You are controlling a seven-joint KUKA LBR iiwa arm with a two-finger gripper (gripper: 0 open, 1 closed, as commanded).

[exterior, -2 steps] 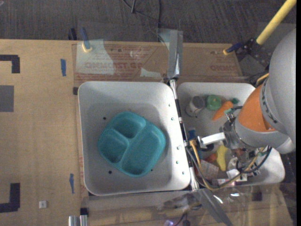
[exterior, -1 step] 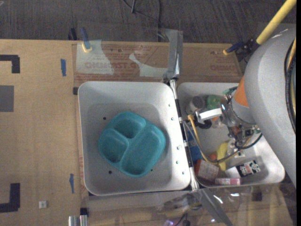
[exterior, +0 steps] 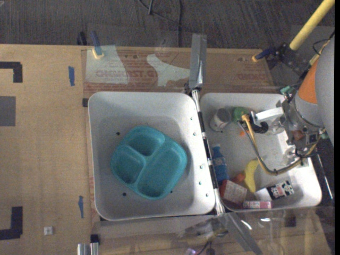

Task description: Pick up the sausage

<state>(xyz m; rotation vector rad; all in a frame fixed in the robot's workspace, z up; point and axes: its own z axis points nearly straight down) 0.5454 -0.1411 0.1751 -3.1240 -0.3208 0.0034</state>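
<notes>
Hanging over the right side of the right bin (exterior: 265, 96), the gripper (exterior: 294, 149) was too blurred to tell if open or closed. The likely sausage (exterior: 232, 190), reddish-brown, lay left of it and nearer, by the near-left corner, long axis unclear. Blue bottle (exterior: 218, 163), yellow piece (exterior: 251, 175) and carton (exterior: 280, 189) crowded it, with the bin wall close.

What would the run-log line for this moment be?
gripper: over right bin | sausage: too blurred to pick out | left bin: teal plate
</notes>
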